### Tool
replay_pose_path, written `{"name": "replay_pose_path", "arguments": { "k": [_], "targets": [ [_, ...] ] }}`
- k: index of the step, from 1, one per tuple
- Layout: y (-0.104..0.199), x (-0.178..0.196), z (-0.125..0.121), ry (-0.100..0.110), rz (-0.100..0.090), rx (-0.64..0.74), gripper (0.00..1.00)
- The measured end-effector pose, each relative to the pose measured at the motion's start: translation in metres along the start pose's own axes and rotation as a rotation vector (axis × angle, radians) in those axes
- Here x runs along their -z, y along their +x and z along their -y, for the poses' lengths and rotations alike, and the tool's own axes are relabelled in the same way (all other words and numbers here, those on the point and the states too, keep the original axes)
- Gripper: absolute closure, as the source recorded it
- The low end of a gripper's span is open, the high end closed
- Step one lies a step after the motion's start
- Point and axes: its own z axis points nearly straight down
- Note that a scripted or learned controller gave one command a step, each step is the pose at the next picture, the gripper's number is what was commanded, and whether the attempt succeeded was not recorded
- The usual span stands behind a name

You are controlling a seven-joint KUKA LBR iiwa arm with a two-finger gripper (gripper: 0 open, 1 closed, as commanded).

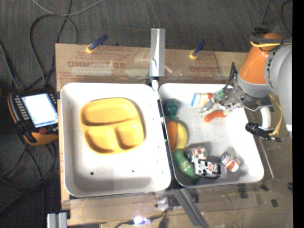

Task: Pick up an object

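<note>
Near the right bin's (256, 175) back edge, the gripper (214, 107) hangs over a small orange-red carrot-like piece (217, 115), its grip unreadable, so an off-centre close could flick it away.

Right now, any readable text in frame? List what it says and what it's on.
Red print on the clear sheet behind the bins: mirrored and faint, cannot be read.
More red print at its right end: too faint to read.
Small cartons in the right bin: printed graphics, too small to read.
Blue and white packet beside the gripper: print blurred.
Handheld pendant screen left of the bins: washed out, no legible text.
</note>
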Motion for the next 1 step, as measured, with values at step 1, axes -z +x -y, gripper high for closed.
{"name": "replay_pose_path", "arguments": {
  "k": [1],
  "targets": [
    [-0.0187, -0.0069, 0.0036, -0.032, 0.001, 0.128, 0.0]
  ]
}}
